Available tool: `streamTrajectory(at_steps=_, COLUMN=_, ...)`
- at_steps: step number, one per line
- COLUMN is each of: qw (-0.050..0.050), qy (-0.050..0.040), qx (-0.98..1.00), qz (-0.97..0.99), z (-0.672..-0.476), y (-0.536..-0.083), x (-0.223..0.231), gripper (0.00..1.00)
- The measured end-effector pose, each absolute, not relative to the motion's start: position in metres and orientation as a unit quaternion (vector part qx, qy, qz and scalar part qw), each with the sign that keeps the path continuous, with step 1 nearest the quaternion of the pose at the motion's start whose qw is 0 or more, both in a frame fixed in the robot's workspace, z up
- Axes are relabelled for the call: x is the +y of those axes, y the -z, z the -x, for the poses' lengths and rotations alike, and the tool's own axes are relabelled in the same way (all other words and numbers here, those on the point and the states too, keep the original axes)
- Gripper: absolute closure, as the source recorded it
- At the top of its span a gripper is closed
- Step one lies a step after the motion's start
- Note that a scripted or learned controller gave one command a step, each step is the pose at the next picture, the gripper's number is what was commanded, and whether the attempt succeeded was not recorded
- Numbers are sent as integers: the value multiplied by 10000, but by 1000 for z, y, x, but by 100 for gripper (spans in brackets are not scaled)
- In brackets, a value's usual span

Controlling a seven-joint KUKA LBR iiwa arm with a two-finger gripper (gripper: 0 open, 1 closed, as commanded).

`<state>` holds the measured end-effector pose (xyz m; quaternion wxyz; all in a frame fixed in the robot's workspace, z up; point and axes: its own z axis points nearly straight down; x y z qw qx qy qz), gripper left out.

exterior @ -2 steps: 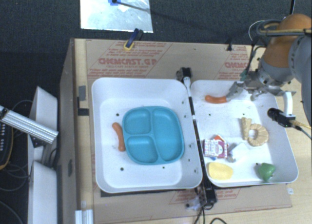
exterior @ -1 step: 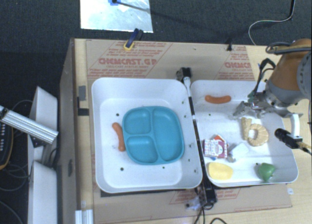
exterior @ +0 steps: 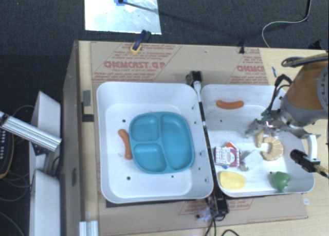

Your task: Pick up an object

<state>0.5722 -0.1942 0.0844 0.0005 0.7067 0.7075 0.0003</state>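
Note:
My gripper (exterior: 258, 126) hangs low over the right bin (exterior: 257, 92), reaching in from the right below the orange-banded wrist (exterior: 308, 87). Just under and to its right lies a tan ring-shaped pastry (exterior: 272, 148). The same bin holds an orange sausage (exterior: 230, 104) at the back, a red-and-white carton (exterior: 226, 155) in the middle, a yellow piece (exterior: 232, 179) at the front and a green piece (exterior: 280, 180) at the front right. A small grey item (exterior: 243, 166) lies beside the carton.
The left bin (exterior: 115, 107) holds a blue divided plate (exterior: 161, 141) and a second orange sausage (exterior: 125, 143) to its left. A ridge (exterior: 202, 122) separates the two bins. A black part of the arm (exterior: 303, 159) overhangs the right bin's right rim.

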Motion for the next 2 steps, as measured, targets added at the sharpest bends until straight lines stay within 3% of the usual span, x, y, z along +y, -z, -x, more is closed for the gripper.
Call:
streamTrajectory(at_steps=1, qw=18, qy=-10, qx=7083, qz=-7059, z=-640, y=-85, x=-199, gripper=0)
streamTrajectory(at_steps=2, qw=7, qy=-3, qx=7075, qz=-7067, z=-584, y=-84, x=-194, gripper=0)
